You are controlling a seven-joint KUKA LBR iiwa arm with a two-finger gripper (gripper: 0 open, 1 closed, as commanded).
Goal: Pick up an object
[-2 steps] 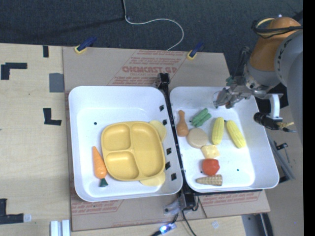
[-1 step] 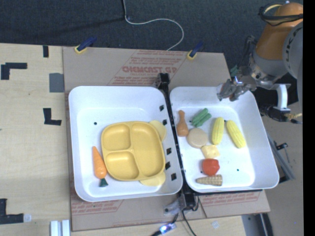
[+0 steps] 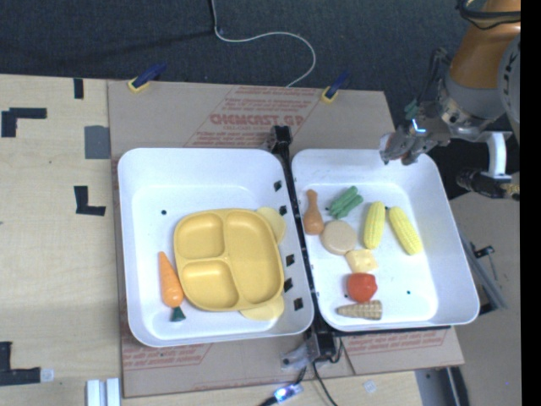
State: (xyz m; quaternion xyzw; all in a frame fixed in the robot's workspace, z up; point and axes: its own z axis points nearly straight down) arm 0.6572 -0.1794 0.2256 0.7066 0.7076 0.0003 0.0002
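End effector (image 3: 404, 149) hangs over the far right corner of the right bin (image 3: 439, 227); can't tell its state, nothing visibly held. Right bin contents: two corn cobs (image 3: 374, 224) side by side, green beans (image 3: 344, 201), drumstick (image 3: 313, 212), round cookie (image 3: 339, 237), tomato (image 3: 361, 288), cone (image 3: 360, 311). Left bin (image 3: 139, 227): yellow tray (image 3: 226, 258), carrot (image 3: 171, 282) just left of it.

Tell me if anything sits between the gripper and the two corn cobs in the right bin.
Nothing visible does. The gripper hangs over the right bin's top right corner, and the two corn cobs lie below it across bare white floor. The green vegetable lies off to their left, out of that path.
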